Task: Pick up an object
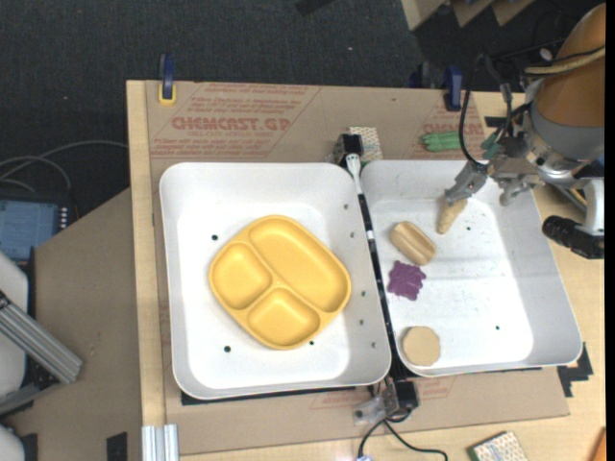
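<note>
One yellow tray (279,279), three small objects (413,242), claw (478,192) grip indiscernible.

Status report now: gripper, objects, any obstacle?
Gripper low in right bin, holding nothing visible. Bread roll just beside it, free. Nothing between them.

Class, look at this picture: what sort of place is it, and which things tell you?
Probably a robotics lab bench: a robot gripper hangs over two white bins, holding test objects like a yellow divided plate, on a clamped board.

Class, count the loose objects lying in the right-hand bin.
3: a tan bread roll near the divider, a purple piece just below it, and a round tan disc by the front rim.
</note>
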### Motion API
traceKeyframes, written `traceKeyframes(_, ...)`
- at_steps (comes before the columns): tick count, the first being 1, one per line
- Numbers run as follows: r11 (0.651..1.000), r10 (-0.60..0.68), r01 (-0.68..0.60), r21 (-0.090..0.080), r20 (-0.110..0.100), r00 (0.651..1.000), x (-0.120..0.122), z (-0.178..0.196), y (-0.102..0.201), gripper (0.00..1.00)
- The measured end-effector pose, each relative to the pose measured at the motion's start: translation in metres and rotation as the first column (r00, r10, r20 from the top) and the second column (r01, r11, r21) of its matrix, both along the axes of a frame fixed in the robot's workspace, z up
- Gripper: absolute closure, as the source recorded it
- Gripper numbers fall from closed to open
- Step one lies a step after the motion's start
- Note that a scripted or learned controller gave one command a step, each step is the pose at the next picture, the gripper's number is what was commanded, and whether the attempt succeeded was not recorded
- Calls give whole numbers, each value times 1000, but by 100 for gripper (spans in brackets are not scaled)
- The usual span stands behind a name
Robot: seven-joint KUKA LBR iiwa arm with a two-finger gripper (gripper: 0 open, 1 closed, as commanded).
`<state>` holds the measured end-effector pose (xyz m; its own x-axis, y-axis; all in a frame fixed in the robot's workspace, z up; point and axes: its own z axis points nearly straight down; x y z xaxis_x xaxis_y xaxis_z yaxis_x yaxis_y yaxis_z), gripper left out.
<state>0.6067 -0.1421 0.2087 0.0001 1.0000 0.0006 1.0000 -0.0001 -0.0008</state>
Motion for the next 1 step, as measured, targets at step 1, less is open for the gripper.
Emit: traceKeyframes(1,1000,0,0,-1,-4,1000,41,-132,-24,0)
